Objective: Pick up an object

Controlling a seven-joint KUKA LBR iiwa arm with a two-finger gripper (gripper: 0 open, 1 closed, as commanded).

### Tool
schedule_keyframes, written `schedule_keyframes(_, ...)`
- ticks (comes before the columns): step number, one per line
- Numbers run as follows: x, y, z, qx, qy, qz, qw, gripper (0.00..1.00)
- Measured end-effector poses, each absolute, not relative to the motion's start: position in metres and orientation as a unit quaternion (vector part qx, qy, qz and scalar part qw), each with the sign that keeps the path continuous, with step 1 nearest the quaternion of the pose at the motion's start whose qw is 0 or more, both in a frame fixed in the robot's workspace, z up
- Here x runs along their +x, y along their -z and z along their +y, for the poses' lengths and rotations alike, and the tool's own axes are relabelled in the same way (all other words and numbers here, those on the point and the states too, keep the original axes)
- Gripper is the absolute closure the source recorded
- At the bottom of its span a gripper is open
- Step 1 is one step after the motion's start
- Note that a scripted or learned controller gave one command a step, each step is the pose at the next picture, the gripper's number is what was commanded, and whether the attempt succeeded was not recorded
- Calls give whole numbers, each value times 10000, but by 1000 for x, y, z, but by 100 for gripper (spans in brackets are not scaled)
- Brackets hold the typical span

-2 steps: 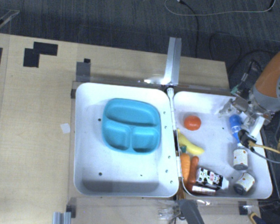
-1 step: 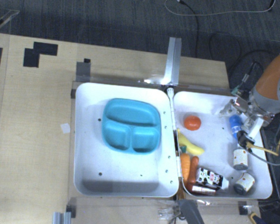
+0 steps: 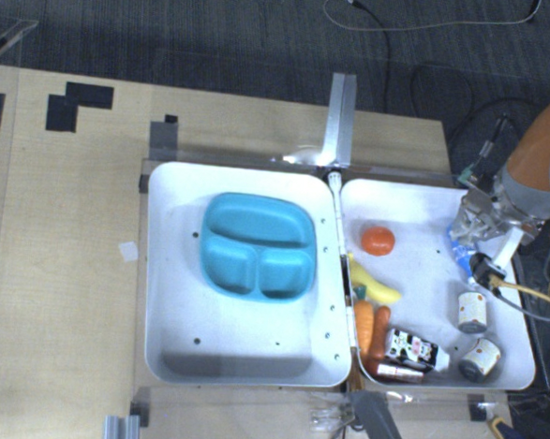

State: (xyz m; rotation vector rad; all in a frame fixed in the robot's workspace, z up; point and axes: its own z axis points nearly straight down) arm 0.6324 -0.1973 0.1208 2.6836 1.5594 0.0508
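The gripper (image 3: 474, 235) hangs over the right bin's (image 3: 417, 203) far right side, below the arm's orange band. A small blue object (image 3: 462, 258) lies right under it, partly covered. The bin also holds a red-orange tomato (image 3: 378, 240), a yellow banana (image 3: 374, 286), an orange carrot (image 3: 365, 328), a black and white box (image 3: 410, 350) and two small grey-capped cylinders (image 3: 472, 311) (image 3: 479, 358). I see nothing lifted off the bin floor.
The left bin (image 3: 172, 282) carries a blue divided plate (image 3: 257, 245). A metal post (image 3: 340, 125) stands behind the seam between the bins. Cables trail from the arm over the right bin's rim (image 3: 519, 292).
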Motion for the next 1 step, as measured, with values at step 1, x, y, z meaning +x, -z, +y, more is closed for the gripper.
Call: schedule_keyframes(1,597,-208,-169,8575,-22,5144,18,100)
